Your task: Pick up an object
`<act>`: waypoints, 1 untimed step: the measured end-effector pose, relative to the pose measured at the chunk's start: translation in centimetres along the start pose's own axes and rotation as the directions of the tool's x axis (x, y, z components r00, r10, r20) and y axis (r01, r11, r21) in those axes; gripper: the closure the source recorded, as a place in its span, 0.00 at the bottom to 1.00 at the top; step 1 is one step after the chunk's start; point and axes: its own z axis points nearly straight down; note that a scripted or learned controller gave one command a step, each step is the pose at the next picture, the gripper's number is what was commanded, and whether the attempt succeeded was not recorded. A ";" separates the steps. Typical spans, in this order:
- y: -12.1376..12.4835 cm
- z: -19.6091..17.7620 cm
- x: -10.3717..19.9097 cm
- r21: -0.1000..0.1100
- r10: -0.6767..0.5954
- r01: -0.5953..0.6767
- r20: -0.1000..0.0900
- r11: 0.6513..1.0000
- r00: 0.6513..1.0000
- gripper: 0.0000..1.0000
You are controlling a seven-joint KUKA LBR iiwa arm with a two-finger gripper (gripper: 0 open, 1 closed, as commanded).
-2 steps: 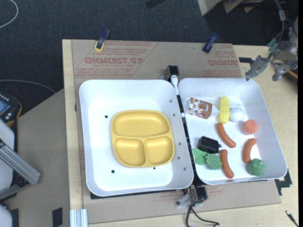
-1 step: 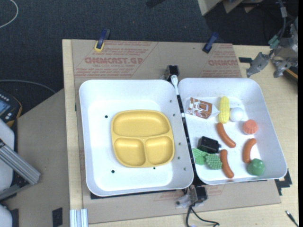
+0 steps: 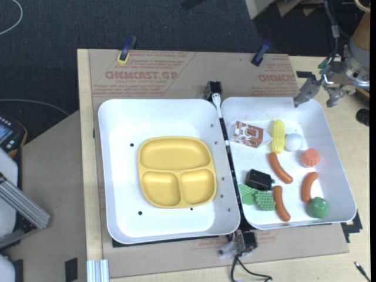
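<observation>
Toy food (image 3: pixel 281 170) lies scattered in the right bin (image 3: pixel 343 181): a corn cob (image 3: pixel 278 135), three sausages, a green ball (image 3: pixel 318 207) and a small packet (image 3: pixel 247 134). A yellow divided tray (image 3: pixel 176 171) sits in the left bin (image 3: pixel 111 157) on the worktop. The gripper (image 3: pixel 320 91) hovers over the right bin's far corner, its jaws spread and apparently holding nothing.
</observation>
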 end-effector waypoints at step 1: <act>-0.4 4.6 0.7 0.001 0.001 -0.001 0.000 1.000 1.000 0.00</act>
